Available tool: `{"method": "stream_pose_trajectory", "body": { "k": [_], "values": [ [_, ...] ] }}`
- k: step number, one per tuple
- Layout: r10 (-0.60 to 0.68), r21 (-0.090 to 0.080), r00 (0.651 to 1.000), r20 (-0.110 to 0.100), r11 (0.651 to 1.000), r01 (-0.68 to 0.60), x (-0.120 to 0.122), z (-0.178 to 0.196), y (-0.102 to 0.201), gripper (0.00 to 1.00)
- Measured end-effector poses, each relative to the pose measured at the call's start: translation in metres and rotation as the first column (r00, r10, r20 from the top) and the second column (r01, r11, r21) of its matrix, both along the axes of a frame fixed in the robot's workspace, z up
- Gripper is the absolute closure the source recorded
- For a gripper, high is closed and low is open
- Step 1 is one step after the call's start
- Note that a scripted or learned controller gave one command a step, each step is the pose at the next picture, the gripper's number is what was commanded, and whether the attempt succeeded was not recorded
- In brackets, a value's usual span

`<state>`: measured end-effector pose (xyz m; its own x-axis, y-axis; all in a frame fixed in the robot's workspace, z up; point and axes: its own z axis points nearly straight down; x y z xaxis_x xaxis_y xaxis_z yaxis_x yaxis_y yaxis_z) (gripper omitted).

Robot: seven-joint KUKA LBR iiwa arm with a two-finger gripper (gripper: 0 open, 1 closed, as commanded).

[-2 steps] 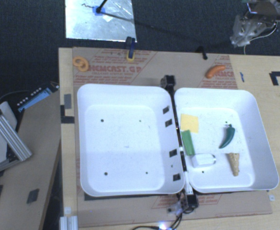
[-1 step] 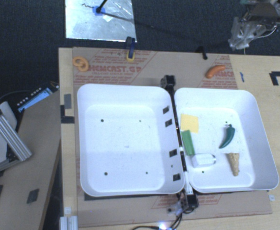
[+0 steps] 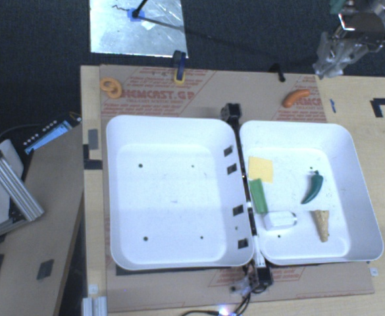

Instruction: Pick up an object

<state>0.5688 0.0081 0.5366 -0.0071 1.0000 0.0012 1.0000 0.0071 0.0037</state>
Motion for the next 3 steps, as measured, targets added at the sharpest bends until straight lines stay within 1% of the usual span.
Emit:
{"method": "stream_pose_trajectory", "body": {
  "k": [1, 2, 3],
  "values": [
    [0.0, 0.001, 1.0, -0.001, 1.0, 0.0, -0.077, -0.001, 0.026, 1.0],
    [-0.001, 0.0, 1.0, -0.001, 1.0, 0.001, -0.082, -0.001, 0.049, 1.0],
    [-0.001, 0.0, 1.0, -0.001, 1.0, 0.001, -0.082, -0.001, 0.069, 1.0]
  ]
}}
